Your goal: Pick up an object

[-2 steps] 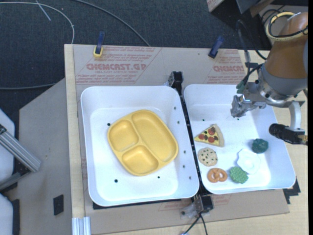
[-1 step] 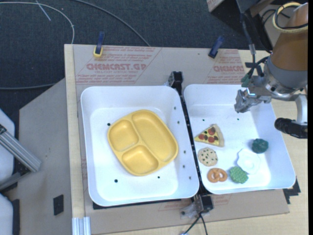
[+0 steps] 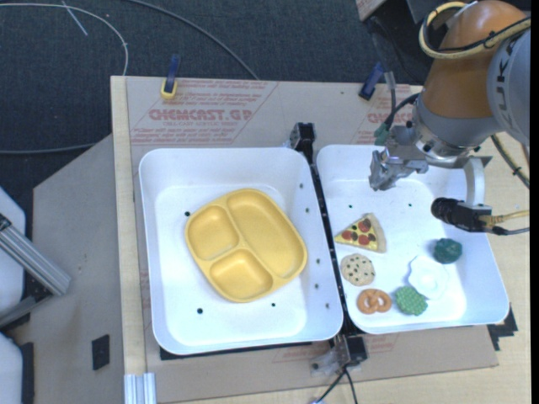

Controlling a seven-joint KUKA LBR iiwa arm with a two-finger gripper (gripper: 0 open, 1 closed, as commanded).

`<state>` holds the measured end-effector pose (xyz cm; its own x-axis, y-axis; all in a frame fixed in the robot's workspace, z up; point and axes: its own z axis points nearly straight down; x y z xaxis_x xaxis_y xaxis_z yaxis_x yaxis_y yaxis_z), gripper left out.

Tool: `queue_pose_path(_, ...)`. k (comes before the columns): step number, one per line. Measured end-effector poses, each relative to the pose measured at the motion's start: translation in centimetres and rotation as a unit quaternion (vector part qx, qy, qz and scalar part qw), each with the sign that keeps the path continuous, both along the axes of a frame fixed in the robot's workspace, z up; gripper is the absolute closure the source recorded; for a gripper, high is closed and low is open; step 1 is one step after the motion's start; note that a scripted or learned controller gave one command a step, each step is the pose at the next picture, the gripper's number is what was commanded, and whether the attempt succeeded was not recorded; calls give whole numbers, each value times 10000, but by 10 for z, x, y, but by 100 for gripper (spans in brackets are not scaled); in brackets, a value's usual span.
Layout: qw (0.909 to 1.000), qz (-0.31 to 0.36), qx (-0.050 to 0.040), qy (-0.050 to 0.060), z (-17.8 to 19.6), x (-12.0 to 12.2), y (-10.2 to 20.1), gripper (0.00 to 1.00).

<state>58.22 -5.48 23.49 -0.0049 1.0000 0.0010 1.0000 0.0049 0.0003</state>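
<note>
In the right bin (image 3: 480, 305) lie several toy foods: a pizza slice (image 3: 363, 232), a chocolate-chip cookie (image 3: 358, 268), a pretzel (image 3: 373, 300), a green leafy piece (image 3: 412, 300), a white fried-egg shape (image 3: 424, 278) and a dark green piece (image 3: 447, 250). My gripper (image 3: 384, 177) hangs over the upper part of this bin, above and slightly right of the pizza slice, with nothing visible between its fingers. The left bin (image 3: 160, 225) holds a yellow three-compartment plate (image 3: 245, 244).
Black clamps (image 3: 302, 135) sit where the two bins meet at the back, and another clamp (image 3: 345, 352) is at the front. A black cylindrical part (image 3: 459, 212) on the arm juts over the right bin. Cardboard (image 3: 202, 108) surrounds the bins.
</note>
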Motion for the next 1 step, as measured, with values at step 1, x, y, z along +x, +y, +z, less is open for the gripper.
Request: queue_pose_path(1,10000,1,1,-9,4,14,58,100)
